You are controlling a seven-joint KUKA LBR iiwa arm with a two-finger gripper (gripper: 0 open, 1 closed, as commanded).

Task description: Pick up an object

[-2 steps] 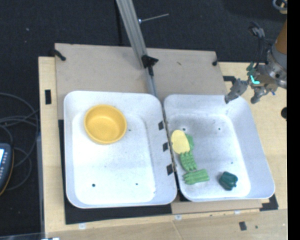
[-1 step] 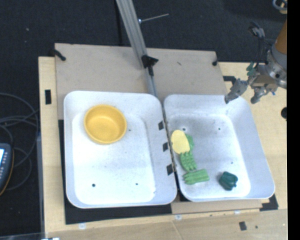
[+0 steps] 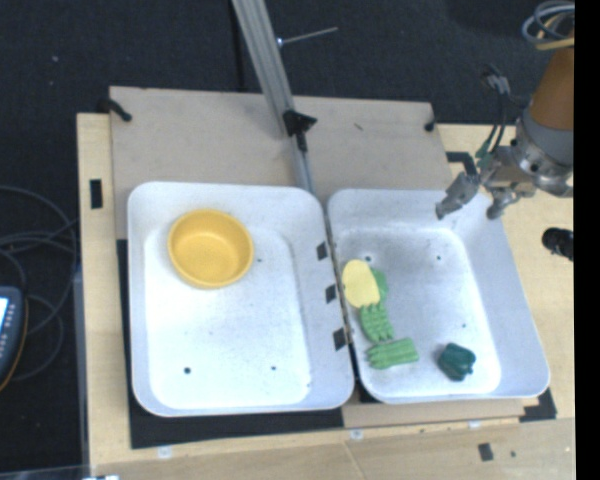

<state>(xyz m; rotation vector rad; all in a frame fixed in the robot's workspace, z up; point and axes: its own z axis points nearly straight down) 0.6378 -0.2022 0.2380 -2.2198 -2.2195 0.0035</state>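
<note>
In the right bin (image 3: 500, 318), a dark green object (image 3: 457, 360) lies near the front corner, with ridged green pieces (image 3: 385, 336) and a yellow piece (image 3: 359, 283) further left. The tool (image 3: 475, 205) hangs spread and empty above that bin's far edge, well apart from them.

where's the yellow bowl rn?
The yellow bowl sits in the upper-left part of the left bin, apart from the items in the right bin and far from the gripper.
</note>
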